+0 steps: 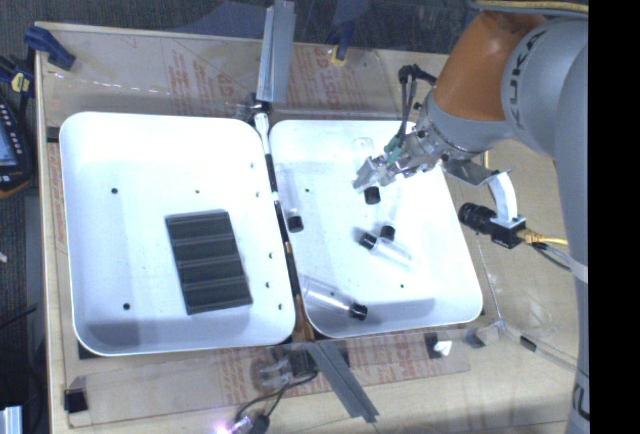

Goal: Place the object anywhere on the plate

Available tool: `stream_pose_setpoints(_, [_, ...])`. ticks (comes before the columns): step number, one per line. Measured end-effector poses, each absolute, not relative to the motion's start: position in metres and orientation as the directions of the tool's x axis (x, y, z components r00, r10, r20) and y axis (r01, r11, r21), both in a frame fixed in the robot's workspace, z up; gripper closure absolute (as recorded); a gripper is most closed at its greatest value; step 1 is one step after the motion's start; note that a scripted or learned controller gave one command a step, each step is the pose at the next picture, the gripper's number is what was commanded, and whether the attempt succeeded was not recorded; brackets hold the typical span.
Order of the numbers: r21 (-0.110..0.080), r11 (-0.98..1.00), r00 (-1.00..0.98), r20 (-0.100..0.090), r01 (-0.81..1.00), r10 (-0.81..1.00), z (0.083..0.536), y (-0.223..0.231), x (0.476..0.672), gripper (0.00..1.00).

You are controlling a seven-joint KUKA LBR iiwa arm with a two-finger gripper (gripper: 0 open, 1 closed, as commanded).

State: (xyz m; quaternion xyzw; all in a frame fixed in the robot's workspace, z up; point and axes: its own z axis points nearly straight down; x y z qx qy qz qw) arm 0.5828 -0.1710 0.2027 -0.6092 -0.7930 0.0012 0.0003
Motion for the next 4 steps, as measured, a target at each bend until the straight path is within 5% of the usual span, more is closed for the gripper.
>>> stream_pose_setpoints(1, [-0.004, 0.405, -0.405, 0.003, 0.914, 0.914, 0.191, -0.06, 0.541, 1.0])
stream_pose_setpoints(2, [-0.002, 0.187, -0.187, 0.0, 0.982, 0.982, 0.191, -0.007, 0.656, 1.0])
stream_pose_setpoints(3, [-0.005, 0.5, -0.5, 0.003, 0.866, 0.866, 0.191, 0.023, 0.571, 1.0])
stream_pose_setpoints(4, [-0.003, 0.635, -0.635, 0.001, 0.772, 0.772, 0.117, 0.104, 0.637, 1.0])
